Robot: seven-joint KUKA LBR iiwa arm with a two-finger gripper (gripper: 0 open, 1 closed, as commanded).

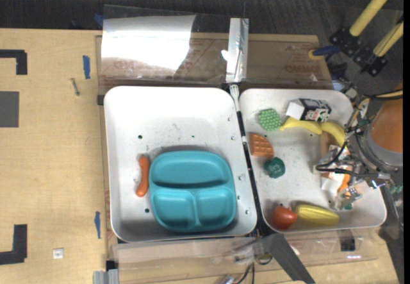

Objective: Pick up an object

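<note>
Objects for picking are lying across both bins on the bench (45, 148). In the left bin (122, 109), an orange carrot-like piece (142, 175) is lying upright along the left side of a teal divided tray (191, 190), just beside its rim; whether the two are touching is hard to tell. The tray is sitting in the near half of that bin, its three compartments facing up. In the right bin (298, 193), a tan waffle-like piece (261, 145) is lying near the left wall, with a green bumpy ball (270, 120) behind it and a dark green round piece (276, 168) just to its right. Nearer the front wall, a red tomato-like piece (284, 216) is touching a yellow corn-like piece (317, 214). Toward the back, a yellow banana (314, 127) is curving beside a small black-and-white box (309, 110), whose print is too small to read. At the right wall, the claw (341, 177) is hanging low over the bin amid a tangle of wires and orange bits; its fingers are too blurred and cluttered to tell whether they are spread or pinching anything. The arm (387, 135) above it is being cut off by the right edge.
</note>
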